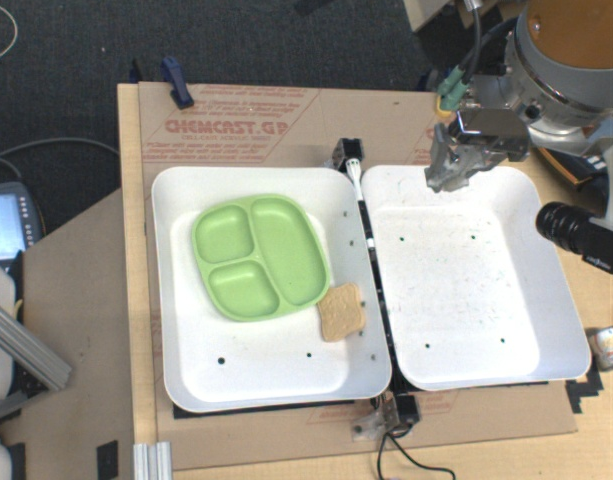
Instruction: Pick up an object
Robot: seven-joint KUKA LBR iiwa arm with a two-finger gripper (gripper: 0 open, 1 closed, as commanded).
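A light green divided plate (260, 257) lies in the left bin (186, 358). A small tan, toast-like piece (341, 312) sits against the plate's lower right edge, near the bin's right wall. My gripper (448, 173) hangs over the far rim of the right bin (486, 358), well away from both objects. Nothing shows between its fingers, and their spacing is unclear from this angle.
The two white bins rest on a cardboard sheet (236, 118). A black clamp (348, 152) sits at the far end of the seam between them. A blue clip (176, 81) holds the cardboard's far left corner. A black cylinder (576, 230) juts in at right.
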